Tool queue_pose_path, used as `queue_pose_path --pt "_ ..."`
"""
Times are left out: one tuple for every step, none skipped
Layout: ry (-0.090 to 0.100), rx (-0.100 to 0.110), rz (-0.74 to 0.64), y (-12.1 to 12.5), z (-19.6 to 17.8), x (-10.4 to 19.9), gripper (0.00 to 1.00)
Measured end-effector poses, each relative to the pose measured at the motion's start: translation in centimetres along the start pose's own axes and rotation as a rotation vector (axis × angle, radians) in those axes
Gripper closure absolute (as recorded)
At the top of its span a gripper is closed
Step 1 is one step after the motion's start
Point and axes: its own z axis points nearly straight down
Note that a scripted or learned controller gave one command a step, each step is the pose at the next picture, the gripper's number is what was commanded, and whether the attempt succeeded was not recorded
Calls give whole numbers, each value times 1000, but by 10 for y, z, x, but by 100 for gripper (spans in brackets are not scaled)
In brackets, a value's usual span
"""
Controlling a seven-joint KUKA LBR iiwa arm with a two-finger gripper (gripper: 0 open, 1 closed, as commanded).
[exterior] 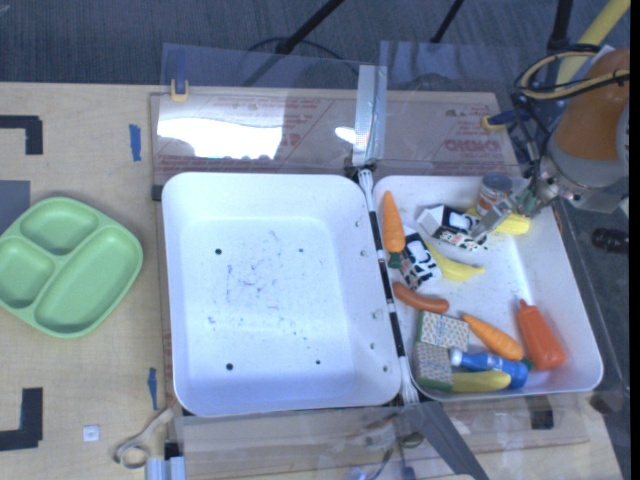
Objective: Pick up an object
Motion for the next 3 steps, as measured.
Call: queue_pose_path --pt "16 17 -263 -15 -67 46 0" --pt "22 15 -625 -59 -49 75 0" --pt "18 12 -607 -52 -91 77 0"
